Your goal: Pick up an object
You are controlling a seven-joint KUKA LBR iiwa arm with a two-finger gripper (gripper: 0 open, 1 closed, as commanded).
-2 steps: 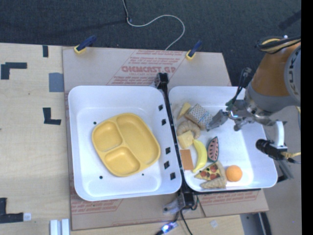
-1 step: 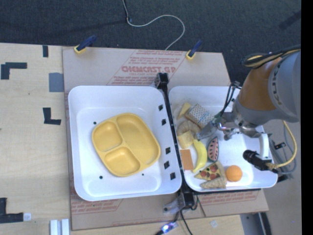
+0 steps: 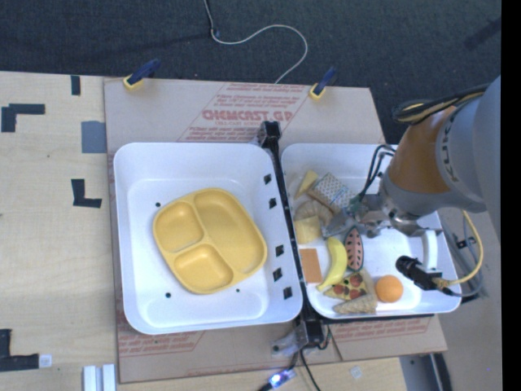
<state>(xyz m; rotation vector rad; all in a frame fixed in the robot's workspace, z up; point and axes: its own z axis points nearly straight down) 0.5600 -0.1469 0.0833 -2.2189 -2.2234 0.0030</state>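
The right bin (image 3: 358,155) holds several toy foods. A yellow banana (image 3: 335,263) lies near its middle, with a red hot dog (image 3: 353,249) beside it. A pizza slice (image 3: 352,287) and an orange (image 3: 390,288) rest at the front. Cheese and bread pieces (image 3: 308,218) and a grey speckled block (image 3: 330,189) sit along the left side. My gripper (image 3: 356,217) hangs low over the bin's middle, just above the banana's top end and the hot dog. Nothing shows as held in it.
The left bin (image 3: 134,218) holds a yellow divided tray (image 3: 208,239). A black divider (image 3: 281,210) runs between the bins. The grey arm with its orange band (image 3: 419,161) covers the right bin's back right part. A black fitting (image 3: 415,271) pokes in beside the orange.
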